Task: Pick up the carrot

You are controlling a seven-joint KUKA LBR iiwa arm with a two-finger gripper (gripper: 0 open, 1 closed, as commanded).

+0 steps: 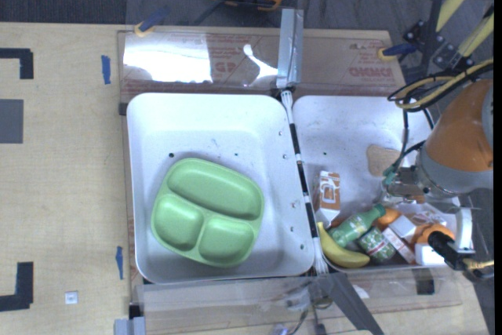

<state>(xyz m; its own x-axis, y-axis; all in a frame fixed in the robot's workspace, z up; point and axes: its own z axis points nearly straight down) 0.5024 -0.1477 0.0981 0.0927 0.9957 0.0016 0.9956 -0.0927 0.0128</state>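
1. Camera view: my wrist and orange band cover the right bin's far right side, and my fingers are too small and dark for me to tell whether they are open or closed.
2. The carrot, an orange piece, lies in the clutter at the bin's front, just below my fingers, beside a green bottle and a banana.
3. A white and orange packet carries print I cannot read. A green divided tray sits in the left bin.
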